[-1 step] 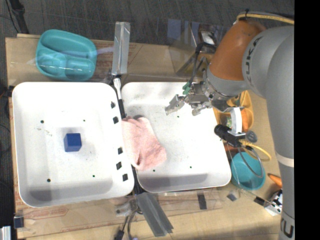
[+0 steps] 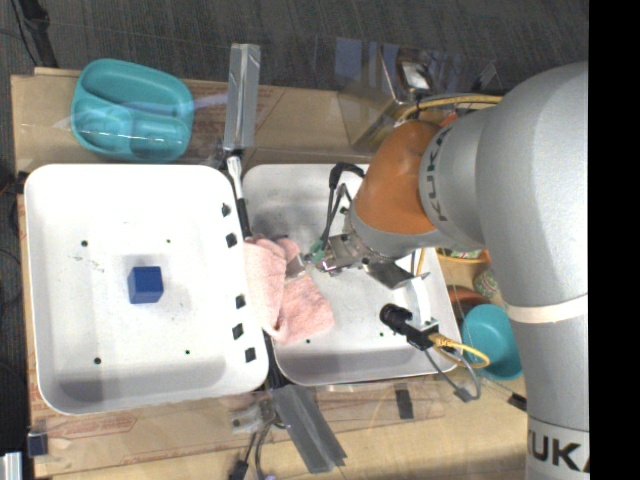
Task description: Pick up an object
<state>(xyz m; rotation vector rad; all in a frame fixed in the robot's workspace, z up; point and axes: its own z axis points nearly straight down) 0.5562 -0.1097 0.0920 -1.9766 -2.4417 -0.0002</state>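
Camera view, looking down at a slant on bench (image 2: 300, 108) of pale wood with dark floor beyond the far edge. Largest item: grey arm (image 2: 530, 238), entering from the right and covering the right part of the scene, with orange band (image 2: 395, 183) above the wrist, over the far-right portion of the right bin. Two shallow white bins side by side: left bin (image 2: 60, 298), wide and square; right bin (image 2: 345, 368), directly beside it, partly covered by the arm. Pink cloth (image 2: 290, 293), crumpled, inside the right bin against its left wall, extending from mid-bin toward the near side. Gripper (image 2: 305, 261) at the end of the wrist, low over the right bin, tips at the right edge of the pink cloth near its far end; contact with the fabric probable, but fingers spread or pressed together: cannot tell, tips too small and blurred against the cloth. Teal plastic container (image 2: 132, 108) on the bench beyond the far-left corner of the left bin. Second teal object (image 2: 495, 338) to the right of the right bin, partly hidden behind the arm. Black connector with yellow cable (image 2: 425, 333) over the near-right part of the right bin. Smallest: blue cube (image 2: 146, 284), alone on the floor of the left bin, left of centre, well apart from the gripper.
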